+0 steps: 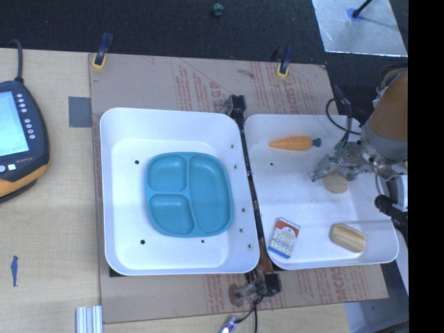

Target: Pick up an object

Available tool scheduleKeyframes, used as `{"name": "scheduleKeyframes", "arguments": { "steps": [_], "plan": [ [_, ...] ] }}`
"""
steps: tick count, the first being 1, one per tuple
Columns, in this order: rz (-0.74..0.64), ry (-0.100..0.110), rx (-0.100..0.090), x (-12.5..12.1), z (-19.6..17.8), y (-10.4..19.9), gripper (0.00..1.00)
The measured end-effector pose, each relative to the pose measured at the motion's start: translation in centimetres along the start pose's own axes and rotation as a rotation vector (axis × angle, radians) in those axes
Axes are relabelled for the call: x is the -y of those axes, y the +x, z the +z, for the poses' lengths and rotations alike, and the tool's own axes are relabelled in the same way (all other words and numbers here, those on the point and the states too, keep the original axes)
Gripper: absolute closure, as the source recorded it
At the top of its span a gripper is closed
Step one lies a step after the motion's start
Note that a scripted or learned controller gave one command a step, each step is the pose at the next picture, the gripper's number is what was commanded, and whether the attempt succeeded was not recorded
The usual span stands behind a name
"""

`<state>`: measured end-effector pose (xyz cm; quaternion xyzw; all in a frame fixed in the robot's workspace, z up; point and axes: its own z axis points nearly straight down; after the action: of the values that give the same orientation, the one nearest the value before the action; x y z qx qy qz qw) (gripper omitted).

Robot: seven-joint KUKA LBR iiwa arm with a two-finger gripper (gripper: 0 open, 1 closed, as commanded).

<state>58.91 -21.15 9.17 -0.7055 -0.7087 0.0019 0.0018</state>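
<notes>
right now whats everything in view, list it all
white bins: 2, white, side by side on the bench
divided plate: 1, blue, middle of left bin
carrot: 1, orange, far side of right bin
small carton: 1, white with red and blue, near left corner of right bin
bread roll: 1, tan, near right of right bin
round piece: 1, beige, right bin, under the gripper
handheld pendant: 1, black and orange, left on the bench
clamps: 2, blue and yellow, far edge of the board
arm: 1, grey and orange, right
gripper: 1, metal, over the round piece

Arm: grey KUKA arm with orange band (390,109) enters from the view's right edge, wrist angled down and toward the view's left | Gripper: metal two-finger gripper (335,174) low over the bin floor, fingers splayed apart | Grasp: nothing visible between the fingers.
</notes>
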Motion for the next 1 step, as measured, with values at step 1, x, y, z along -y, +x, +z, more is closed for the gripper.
{"name": "scheduleKeyframes", "arguments": {
  "steps": [1],
  "plan": [
    [0.001, -0.004, -0.001, -4.14, -0.08, -0.05, 0.0]
  ]
}}
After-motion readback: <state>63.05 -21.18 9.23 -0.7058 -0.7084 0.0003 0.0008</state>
